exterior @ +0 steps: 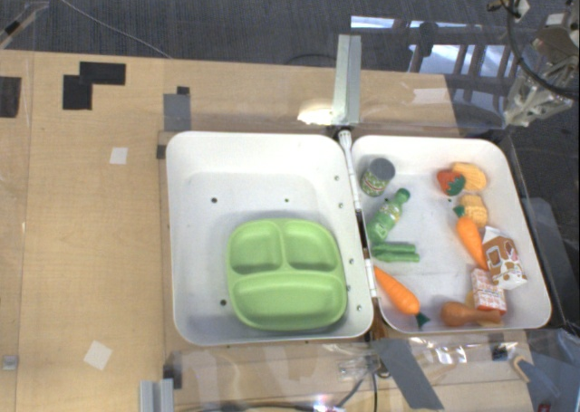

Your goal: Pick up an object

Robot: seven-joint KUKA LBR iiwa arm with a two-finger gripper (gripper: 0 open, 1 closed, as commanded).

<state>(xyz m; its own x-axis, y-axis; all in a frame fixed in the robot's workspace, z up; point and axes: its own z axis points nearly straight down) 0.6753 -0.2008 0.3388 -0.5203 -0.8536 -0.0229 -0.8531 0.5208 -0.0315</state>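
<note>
— Nearest the front rim of the right bin (535, 311), what is lying there?

— One brown drumstick-shaped piece (469, 314) and one orange carrot (397, 291), both sitting by that front edge. A second carrot (469, 240) is lying nearer the right wall, so two carrots in all.

— And the rest?

— One small can (377, 175) is standing at the back-left corner, one green bottle (388, 214) and one green bean pod (395, 253) are lying along the left wall, and two snack packets (497, 273) are resting by the right wall. The middle of that bin is showing bare floor.

— The left bin (195, 175)?

— One green divided plate (286, 274) is sitting toward its front, leaving the back half open.

— The hand?

— I cannot tell its state; grey arm parts (544, 75) are showing beyond the desk's far right corner.
</note>
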